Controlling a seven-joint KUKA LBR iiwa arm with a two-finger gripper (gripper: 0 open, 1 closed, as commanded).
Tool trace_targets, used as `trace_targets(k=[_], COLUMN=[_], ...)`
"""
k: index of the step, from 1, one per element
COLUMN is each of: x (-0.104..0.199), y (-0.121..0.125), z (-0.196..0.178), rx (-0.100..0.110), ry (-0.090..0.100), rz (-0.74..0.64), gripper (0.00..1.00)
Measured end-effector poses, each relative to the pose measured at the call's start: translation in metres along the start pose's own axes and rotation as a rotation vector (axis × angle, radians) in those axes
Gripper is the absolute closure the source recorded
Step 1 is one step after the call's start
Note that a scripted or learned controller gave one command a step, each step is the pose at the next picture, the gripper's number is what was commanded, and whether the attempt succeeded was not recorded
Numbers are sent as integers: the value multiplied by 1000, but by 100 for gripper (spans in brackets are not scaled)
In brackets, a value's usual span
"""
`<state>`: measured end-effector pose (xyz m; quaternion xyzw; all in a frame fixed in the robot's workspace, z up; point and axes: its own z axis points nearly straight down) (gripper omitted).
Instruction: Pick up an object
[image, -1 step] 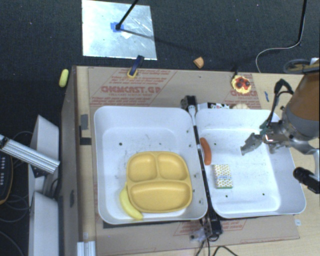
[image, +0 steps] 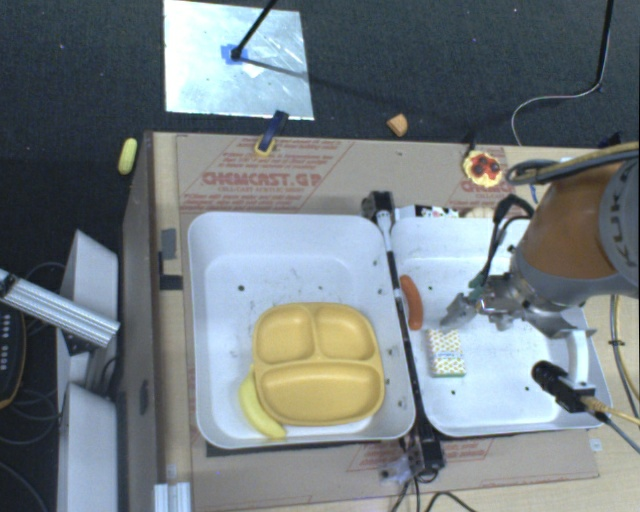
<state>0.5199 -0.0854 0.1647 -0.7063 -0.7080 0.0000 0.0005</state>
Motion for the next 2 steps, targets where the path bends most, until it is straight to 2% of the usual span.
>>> trace_targets(k=[1,2], x=[-5,-5], y=[-2,-2], z=[80,70], rx=[-2,-3], ry=[-1,0], rz=[1,1], gripper=[0,100])
